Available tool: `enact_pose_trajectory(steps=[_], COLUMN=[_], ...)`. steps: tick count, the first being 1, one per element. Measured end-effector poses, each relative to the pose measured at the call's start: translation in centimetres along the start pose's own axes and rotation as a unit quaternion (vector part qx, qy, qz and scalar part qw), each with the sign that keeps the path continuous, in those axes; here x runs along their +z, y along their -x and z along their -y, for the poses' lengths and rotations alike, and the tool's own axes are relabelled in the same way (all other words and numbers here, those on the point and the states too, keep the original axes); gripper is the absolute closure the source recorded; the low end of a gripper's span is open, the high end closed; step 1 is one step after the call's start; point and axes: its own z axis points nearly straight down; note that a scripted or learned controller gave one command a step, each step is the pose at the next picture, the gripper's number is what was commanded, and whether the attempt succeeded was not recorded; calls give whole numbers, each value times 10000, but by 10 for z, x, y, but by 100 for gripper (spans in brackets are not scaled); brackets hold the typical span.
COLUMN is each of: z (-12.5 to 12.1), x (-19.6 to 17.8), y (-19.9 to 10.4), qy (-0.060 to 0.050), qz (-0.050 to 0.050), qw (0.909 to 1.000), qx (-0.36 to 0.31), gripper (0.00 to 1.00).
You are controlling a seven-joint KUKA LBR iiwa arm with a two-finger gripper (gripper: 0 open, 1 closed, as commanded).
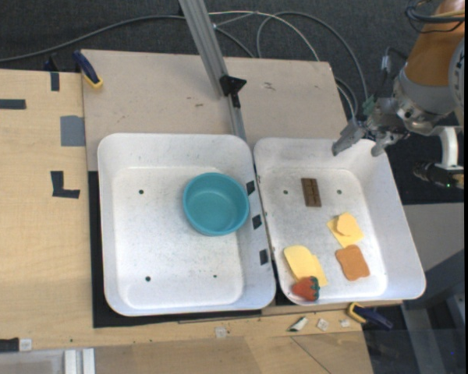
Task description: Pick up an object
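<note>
Nearest the front edge of the right bin (398,209) lies a small red strawberry (305,289), touching the lower end of a pale yellow slab (303,262). Just beside these, toward the right wall, sits an orange-brown block (352,262), and a little farther back a yellow piece (346,227) rests close above it. Farther still, near the middle of that bin, a thin dark brown bar (310,192) lies alone, its long axis running front to back. In the left bin (125,209) a teal bowl (215,202) stands upright, well apart from the rest.

At the far right corner of the right bin the gripper (360,144) hangs above the rim with its two fingers spread apart and nothing between them. The brown bar is probably the nearest candidate: it lies toward the front and left of the gripper, so the fingers would need to close across its narrow width.
</note>
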Motion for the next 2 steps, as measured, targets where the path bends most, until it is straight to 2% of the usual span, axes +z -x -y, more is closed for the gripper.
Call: enact_pose_trajectory(steps=[1, 2], z=[0, -1], x=[0, 44], y=[0, 1], qy=[-2, -21], qz=[2, -2], qw=[10000, 10000], qx=[1, 4], gripper=[0, 0])
